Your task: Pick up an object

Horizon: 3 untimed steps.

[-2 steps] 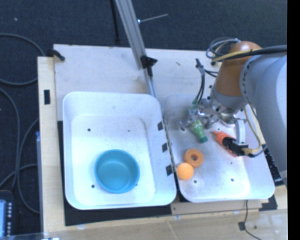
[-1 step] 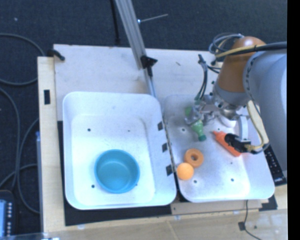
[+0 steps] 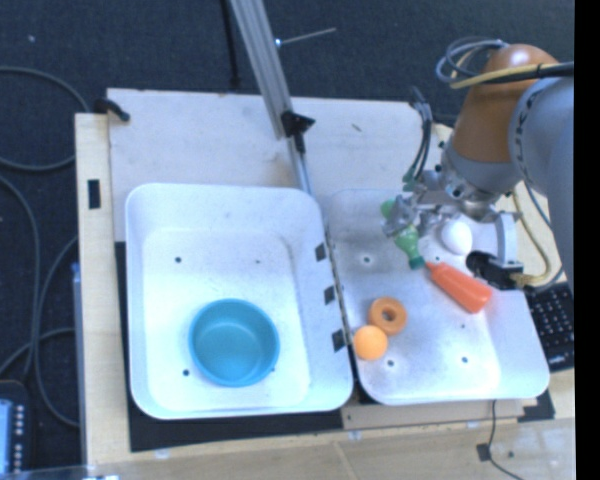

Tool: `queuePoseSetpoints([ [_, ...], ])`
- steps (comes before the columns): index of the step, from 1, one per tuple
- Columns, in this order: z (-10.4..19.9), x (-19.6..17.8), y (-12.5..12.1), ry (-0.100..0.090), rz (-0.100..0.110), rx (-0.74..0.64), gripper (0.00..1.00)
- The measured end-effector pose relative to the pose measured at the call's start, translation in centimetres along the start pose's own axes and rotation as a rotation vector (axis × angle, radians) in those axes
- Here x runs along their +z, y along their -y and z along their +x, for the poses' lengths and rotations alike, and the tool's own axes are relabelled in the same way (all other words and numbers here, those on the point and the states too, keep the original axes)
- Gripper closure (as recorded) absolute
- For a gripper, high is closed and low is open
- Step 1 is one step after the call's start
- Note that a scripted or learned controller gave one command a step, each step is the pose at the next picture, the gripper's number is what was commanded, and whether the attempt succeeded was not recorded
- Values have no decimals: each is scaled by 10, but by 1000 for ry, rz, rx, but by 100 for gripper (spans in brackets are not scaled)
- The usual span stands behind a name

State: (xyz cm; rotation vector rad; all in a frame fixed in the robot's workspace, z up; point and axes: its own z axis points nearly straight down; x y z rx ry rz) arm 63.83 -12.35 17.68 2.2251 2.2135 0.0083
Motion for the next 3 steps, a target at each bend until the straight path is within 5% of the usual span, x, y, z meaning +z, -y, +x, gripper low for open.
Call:
queuePoseSetpoints([
  [2, -3, -103, 0, 0, 0, -12, 100],
  [3, 37, -89, 22, 1, 8, -12, 100],
])
